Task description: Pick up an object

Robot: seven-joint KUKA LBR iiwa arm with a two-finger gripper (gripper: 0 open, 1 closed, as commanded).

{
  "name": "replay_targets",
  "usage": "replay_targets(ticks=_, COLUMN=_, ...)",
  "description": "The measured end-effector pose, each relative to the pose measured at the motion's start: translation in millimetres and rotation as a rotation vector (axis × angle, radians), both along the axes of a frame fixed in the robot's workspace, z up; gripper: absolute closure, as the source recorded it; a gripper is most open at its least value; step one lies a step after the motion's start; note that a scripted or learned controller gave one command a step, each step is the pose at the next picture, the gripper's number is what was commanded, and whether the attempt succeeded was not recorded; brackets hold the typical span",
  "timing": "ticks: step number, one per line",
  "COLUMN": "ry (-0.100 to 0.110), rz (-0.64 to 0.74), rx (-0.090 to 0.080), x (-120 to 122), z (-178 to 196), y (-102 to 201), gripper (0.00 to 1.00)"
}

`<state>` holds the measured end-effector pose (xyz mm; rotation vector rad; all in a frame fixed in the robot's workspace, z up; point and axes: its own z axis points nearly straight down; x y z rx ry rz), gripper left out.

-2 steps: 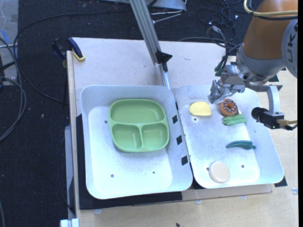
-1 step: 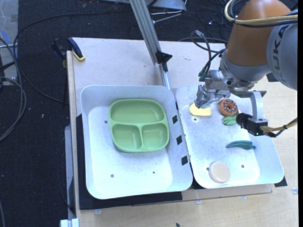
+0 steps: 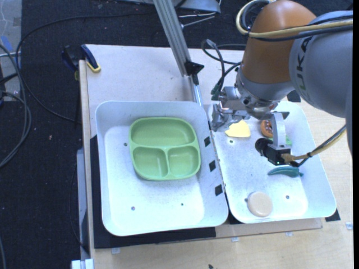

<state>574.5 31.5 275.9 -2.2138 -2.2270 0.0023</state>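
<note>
My gripper hangs low over the far left corner of the right bin, close to the wall between the two bins. Just right of it lies a yellow piece, close to the gripper but not visibly held. An orange-brown item sits further right, partly hidden behind the wrist hardware. A teal curved item lies near the bin's right side. At the bin's front rests a round beige item.
The left bin holds a green divided plate. A slanted metal post rises behind the bins. The bulky arm hangs over the back of the right bin. Cables lie on the dark floor at left.
</note>
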Motion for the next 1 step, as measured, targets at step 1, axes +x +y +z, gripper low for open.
replay_targets(ticks=1, ry=0.001, rz=0.0, rx=0.0, x=-18.9, z=-18.8, y=45.7, gripper=1.0)
